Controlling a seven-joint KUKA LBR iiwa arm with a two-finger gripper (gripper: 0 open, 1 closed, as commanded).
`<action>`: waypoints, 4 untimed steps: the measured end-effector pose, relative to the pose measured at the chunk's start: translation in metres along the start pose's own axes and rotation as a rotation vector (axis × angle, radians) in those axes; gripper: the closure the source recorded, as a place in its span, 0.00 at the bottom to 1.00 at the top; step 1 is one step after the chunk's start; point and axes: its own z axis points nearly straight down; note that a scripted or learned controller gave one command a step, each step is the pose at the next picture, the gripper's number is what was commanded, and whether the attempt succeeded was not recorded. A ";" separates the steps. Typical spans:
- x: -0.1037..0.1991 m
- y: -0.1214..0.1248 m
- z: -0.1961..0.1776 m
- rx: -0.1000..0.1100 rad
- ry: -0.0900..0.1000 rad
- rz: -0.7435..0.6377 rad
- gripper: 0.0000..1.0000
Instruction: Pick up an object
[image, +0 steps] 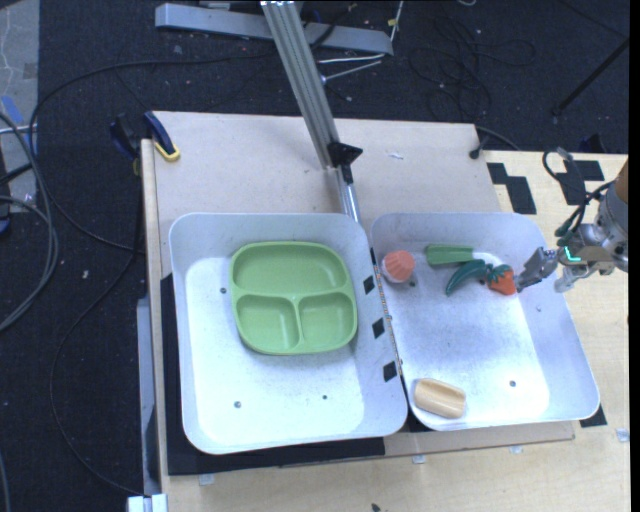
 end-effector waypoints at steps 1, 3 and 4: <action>0.000 0.001 -0.001 -0.003 -0.001 -0.001 0.00; 0.011 0.011 0.116 0.002 0.001 -0.001 0.00; 0.011 0.012 0.143 -0.004 -0.002 -0.001 0.00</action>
